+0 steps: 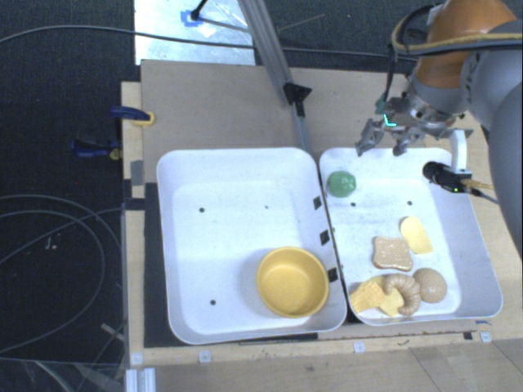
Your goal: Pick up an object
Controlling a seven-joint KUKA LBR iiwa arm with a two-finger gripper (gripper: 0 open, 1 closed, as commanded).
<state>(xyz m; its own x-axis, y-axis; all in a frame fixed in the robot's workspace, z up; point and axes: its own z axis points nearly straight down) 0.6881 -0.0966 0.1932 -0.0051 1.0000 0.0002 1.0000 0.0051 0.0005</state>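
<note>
So the gripper (384, 144) is hanging open over the far edge of the right bin (474, 243), fingers spread with nothing between them. The green ball (341, 184) is sitting just below it in that bin's far left corner. Closer to the near side, a slice of toast (392, 253), a yellow cheese wedge (416, 235), a croissant (403, 291) and a tan roll (431, 285) are lying clustered. The yellow bowl (292, 281) is sitting in the left bin (204, 219) on the worktop (212, 104)

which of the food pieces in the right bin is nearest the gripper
The green ball, alone in the right bin's far left corner, below the gripper; the tan and yellow pieces cluster at the near end.
</note>
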